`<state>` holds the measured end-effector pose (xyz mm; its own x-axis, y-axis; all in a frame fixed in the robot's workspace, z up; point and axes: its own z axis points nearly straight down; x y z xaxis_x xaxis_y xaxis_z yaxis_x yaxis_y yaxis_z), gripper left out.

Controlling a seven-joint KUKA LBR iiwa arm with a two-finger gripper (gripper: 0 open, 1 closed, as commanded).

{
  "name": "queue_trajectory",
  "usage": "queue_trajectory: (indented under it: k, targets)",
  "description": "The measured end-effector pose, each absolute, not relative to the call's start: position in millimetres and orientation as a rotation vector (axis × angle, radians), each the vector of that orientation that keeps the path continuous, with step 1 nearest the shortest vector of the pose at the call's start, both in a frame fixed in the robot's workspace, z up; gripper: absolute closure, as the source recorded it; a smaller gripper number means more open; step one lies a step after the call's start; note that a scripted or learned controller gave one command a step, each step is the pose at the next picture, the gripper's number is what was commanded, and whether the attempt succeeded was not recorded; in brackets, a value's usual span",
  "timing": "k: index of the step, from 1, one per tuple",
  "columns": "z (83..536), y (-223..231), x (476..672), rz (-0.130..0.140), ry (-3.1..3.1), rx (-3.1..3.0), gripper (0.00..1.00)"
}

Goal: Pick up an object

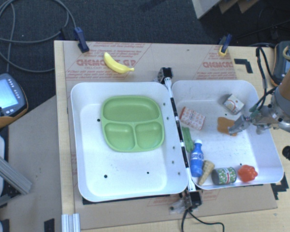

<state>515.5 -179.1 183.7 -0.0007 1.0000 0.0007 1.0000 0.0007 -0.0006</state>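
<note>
The arm reaches in from the right edge over the right-hand bin [261, 144], and its claw [239, 125] hangs low near the bin's upper right part, right beside a small brown-orange object [225, 124] that lies on the bin floor; whether the claw is open or closed cannot be told from this slanted look, and nothing is clearly seen between its tips. Just above that brown piece sits a small whitish box [233, 103], tilted. Toward the bin's left wall lies a flat red-and-white packet [192, 118], and below it a blue bottle [196, 158] with a white cap points up along the divider, beside a green strip. Along the near wall lie a tan cone [206, 170], a dark green can [224, 176] on its side, and a red-orange lump [248, 173], close together in a row. The left-hand bin [87, 144] holds a green divided plate [133, 123] in its upper half. On the table [63, 129] behind the left bin rests a yellow banana [117, 64], well apart from the claw.
</note>
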Motion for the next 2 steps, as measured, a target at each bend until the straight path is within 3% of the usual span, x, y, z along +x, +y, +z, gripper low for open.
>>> queue_trajectory:
  k: [1,2]
  targets:
    - [84.8,-214.1,551.3,-0.005,-2.224,-2.217,0.00]
    - [84.8,-152.8,596.8,-0.002,-2.223,-2.221,0.00]
